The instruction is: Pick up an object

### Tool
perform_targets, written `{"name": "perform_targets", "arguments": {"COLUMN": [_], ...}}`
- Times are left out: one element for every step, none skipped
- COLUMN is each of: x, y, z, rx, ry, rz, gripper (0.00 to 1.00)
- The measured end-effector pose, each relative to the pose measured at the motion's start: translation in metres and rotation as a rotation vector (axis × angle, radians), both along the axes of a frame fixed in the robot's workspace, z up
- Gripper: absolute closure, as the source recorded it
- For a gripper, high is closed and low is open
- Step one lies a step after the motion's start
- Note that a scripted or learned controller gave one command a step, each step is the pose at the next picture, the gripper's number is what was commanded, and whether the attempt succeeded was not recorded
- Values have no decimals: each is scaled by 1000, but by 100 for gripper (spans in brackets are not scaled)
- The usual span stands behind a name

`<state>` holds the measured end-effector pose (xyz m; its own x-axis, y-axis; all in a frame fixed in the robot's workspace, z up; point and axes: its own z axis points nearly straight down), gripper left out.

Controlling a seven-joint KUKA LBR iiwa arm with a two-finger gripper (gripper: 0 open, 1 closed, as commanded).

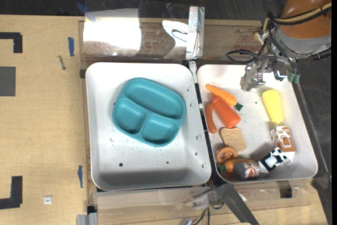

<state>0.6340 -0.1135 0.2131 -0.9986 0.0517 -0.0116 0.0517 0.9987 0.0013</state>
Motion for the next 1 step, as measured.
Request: {"name": "perform_targets", "arguments": {"x": [22], "y": [61], "z": [39], "rx": [2], "ry": [-1], "rz": [-78], "gripper": [100]}}
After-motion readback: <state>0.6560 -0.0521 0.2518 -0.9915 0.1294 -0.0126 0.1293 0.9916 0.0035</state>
